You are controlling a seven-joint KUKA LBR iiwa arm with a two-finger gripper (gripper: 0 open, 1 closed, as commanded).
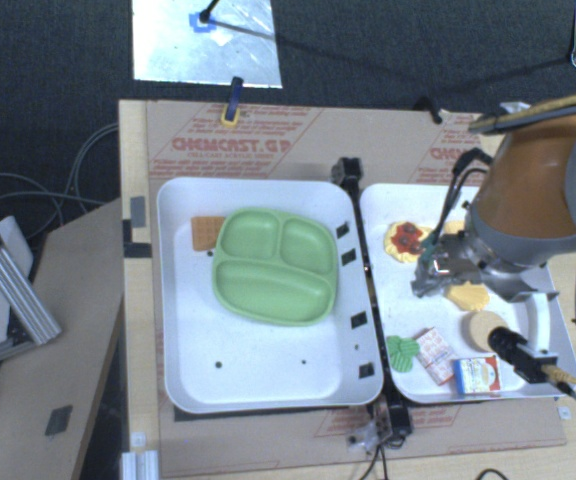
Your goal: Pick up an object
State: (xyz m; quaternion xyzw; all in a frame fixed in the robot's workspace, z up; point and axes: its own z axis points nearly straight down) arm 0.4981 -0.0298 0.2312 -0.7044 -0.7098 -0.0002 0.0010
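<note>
Bins of shallow white plastic sit side by side on the desk (pixel 268 138), which is covered by a printed cardboard sheet. The left bin (pixel 183 368) holds a pale green divided plastic plate (pixel 274 266), with a small flat orange-brown cracker-like piece (pixel 205 232) touching the plate's upper-left edge. The right bin (pixel 393 308) holds several toy food items: a yellow disc with red topping (pixel 404 240) near its upper part, a pale yellow wedge (pixel 468 296), a round beige piece (pixel 483 328), a green leafy piece (pixel 402 352), a small red-and-white packet (pixel 434 354) and a small blue-and-red carton (pixel 476 375) along the lower edge. The grey and orange arm (pixel 538 193) reaches over the right bin, and its end effector (pixel 430 271) is low between the topped disc and the yellow wedge. Whether its fingers are open or shut, or grip anything, cannot be told.
</note>
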